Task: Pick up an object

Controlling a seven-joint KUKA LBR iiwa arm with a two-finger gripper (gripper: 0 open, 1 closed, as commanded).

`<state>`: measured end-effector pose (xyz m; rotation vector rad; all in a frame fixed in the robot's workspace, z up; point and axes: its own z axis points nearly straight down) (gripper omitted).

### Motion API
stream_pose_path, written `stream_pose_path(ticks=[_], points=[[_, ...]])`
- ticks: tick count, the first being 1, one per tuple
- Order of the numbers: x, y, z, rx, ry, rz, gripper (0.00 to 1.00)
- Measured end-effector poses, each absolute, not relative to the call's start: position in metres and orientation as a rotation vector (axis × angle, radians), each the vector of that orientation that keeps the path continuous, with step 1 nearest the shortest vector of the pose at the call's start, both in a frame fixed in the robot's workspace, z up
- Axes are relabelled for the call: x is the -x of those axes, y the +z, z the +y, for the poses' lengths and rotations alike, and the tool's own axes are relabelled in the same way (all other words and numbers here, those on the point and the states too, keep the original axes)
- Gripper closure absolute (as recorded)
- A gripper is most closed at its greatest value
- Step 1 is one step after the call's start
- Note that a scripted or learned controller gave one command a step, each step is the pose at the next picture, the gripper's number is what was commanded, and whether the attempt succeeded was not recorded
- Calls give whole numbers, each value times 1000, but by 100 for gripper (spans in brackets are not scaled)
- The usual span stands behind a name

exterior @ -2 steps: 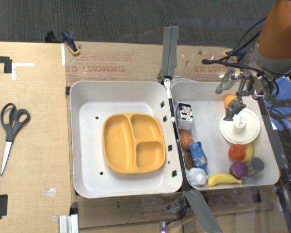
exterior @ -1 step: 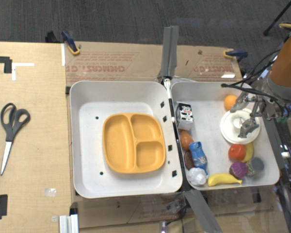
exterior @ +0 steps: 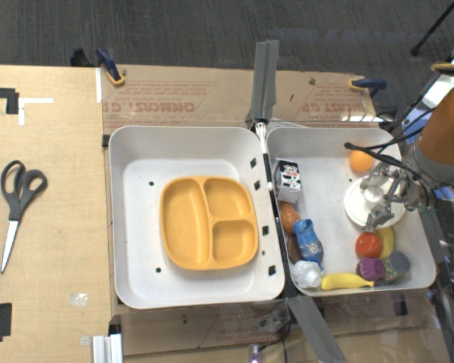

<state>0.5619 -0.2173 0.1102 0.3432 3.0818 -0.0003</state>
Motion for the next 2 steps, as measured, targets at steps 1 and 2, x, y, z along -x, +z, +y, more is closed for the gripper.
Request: stream_pose_path(ticks=[1, 2], points=[[-618, 106, -210, -317, 10, 3121, 0], [-641, 100, -177, -512, -6, 3134, 0]])
